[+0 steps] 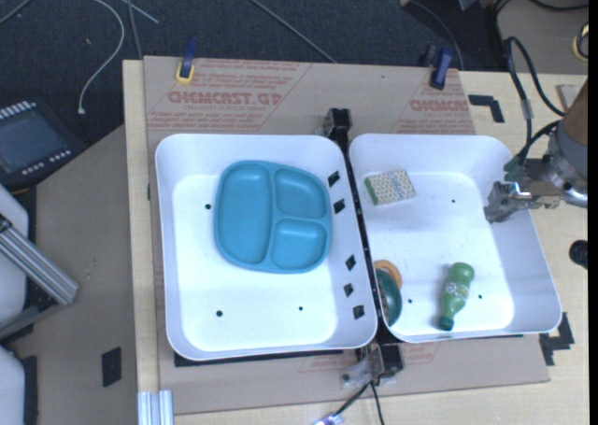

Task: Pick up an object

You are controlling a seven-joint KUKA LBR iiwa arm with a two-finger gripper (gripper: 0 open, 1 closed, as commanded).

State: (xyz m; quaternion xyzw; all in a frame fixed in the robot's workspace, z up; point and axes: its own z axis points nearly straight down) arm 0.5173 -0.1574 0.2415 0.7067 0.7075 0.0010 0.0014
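Glossy white plastic bins (187, 320) sit on matt brown cardboard (308, 87); the blue divided plate (273, 216) looks smooth plastic.

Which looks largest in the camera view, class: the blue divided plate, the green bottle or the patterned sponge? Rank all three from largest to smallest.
1. Blue divided plate, by far the largest.
2. Green bottle.
3. Patterned sponge.
The bottle looks longer, but the sponge is wider, so those two are close.
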